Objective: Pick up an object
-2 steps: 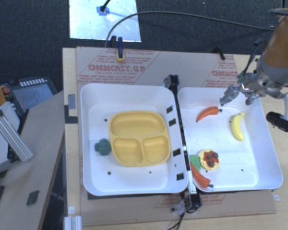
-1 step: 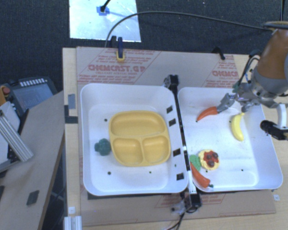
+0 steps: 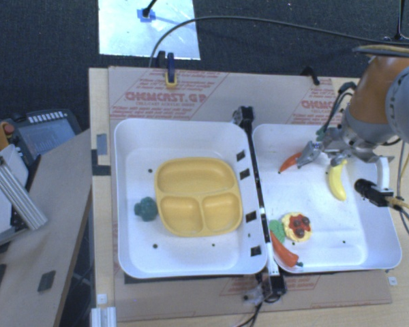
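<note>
Gripper (image 3: 318, 150) sits in the right bin (image 3: 378, 257), far side, fingers spread, gripping nothing. Your pick, the banana (image 3: 337, 180), lies just right of it: light, stiff, slick plastic. Grab across its middle; the ends slip.

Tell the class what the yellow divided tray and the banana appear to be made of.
Yellow tray: likely moulded plastic with a smooth matte finish, uniform in colour, with rounded compartment ridges. Banana: probably a plastic toy, evenly bright yellow with a slight sheen, though real fruit cannot be ruled out.
</note>
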Tool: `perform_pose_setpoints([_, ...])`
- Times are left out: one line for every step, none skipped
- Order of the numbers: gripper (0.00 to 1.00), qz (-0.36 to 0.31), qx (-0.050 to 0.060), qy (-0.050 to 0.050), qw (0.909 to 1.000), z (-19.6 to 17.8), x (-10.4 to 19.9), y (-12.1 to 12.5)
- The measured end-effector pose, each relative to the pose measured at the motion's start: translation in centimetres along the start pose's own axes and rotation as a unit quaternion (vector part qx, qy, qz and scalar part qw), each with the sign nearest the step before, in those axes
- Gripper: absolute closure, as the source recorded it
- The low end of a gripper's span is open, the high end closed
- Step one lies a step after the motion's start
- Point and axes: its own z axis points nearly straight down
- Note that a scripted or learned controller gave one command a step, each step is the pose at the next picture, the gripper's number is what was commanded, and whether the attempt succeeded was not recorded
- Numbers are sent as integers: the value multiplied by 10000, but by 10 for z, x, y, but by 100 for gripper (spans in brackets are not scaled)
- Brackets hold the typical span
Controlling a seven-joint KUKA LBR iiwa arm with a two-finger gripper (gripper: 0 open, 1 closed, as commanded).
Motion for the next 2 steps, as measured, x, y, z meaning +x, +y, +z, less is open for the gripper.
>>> perform_pose_setpoints([100,-7,-24,-7,10000,-13,-1,1])
perform_pose_setpoints([100,2,-30,-6,10000,-75,2,-4])
